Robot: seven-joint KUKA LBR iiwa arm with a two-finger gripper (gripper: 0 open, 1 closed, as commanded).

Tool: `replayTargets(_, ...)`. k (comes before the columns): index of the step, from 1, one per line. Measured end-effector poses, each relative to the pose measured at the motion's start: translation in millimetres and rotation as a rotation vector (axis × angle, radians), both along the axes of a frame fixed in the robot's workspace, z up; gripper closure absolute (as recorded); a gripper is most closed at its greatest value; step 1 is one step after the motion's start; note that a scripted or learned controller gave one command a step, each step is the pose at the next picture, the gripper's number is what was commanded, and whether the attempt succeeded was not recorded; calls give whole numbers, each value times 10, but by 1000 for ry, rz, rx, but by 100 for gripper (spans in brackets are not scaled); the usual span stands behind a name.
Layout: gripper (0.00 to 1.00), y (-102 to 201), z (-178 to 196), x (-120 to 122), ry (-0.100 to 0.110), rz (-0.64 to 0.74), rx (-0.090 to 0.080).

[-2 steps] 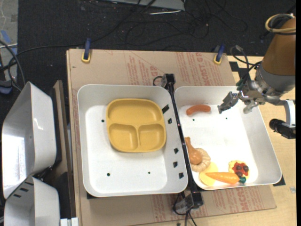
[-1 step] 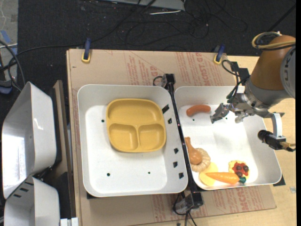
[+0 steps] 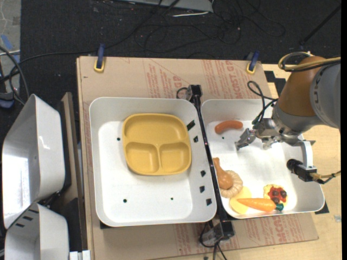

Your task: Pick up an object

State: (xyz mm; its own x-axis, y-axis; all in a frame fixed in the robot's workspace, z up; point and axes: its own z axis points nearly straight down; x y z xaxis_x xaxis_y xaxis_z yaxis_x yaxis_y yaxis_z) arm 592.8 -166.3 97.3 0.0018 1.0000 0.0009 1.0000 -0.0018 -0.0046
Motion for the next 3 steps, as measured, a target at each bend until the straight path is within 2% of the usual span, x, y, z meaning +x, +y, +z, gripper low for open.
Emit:
replayTargets(1,100,-2,136,16,-6,0,-2)
replayTargets(3,100,-18,1302,73,-10,5,-3)
